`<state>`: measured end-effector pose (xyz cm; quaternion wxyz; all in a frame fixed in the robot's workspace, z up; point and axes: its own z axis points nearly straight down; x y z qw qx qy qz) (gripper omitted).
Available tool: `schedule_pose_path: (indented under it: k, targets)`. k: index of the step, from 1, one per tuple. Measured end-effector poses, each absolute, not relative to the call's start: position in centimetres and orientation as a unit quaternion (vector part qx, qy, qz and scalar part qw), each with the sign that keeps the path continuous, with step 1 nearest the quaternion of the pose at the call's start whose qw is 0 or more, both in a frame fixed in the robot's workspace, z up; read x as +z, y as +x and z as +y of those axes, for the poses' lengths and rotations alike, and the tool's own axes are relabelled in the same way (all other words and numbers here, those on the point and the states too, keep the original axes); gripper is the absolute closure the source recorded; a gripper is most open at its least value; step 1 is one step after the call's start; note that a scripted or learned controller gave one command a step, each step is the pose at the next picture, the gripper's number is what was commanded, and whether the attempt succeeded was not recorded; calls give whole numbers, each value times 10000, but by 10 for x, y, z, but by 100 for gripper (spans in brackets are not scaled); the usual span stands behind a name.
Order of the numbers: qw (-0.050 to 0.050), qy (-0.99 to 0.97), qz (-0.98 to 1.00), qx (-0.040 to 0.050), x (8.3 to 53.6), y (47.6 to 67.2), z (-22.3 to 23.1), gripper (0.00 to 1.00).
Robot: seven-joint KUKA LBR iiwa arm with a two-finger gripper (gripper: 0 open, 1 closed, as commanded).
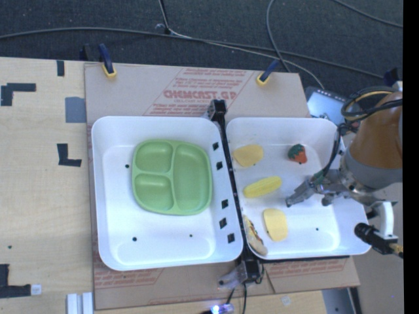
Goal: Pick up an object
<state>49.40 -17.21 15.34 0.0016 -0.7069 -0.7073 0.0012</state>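
Note:
The right bin (325, 131) holds a round yellow piece (249, 154), a yellow corn cob (262, 187), a pale yellow slice (275, 224), a small red and green fruit (298, 153) and a brownish item (255, 236) against the divider. My gripper (308, 199) hangs low over the right part of this bin, to the right of the corn cob and above the yellow slice. It is open, and nothing sits between its fingers.
A green divided plate (173, 177) lies in the left bin (105, 195). A black divider (226, 175) separates the two bins. Cables (288, 18) run across the dark floor behind the bench. The arm's orange band (380, 139) is over the right bin's edge.

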Motion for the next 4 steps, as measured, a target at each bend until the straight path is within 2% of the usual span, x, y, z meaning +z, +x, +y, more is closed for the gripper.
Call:
schedule_pose_path:
  k: [1, 2, 3, 4]
  targets:
    - [22, -7067, -7075, 13, 98, 501, -165, 0]
    - [15, -7065, -7077, 7, 110, 502, -165, 100]
    - [-9, -7068, -7074, -5, 152, 501, -164, 100]
    - [-17, -7064, -7078, -8, 197, 507, -159, 100]
